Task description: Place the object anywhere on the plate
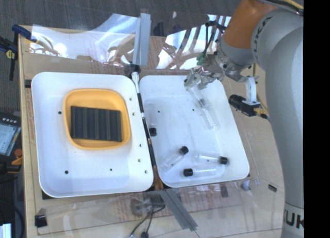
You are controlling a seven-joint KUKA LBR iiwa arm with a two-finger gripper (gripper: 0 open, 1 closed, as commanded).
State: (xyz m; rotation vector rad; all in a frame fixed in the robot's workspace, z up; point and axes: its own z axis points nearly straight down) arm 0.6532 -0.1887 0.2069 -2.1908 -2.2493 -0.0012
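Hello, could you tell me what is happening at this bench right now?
A grey KUKA arm reaches in from the right, its gripper over the far side of the right bin. A clear tube lies just below it; whether it is held cannot be told. More clear tubes with black caps lie near that bin's front. The yellow plate sits in the left bin, with a dark ribbed insert.
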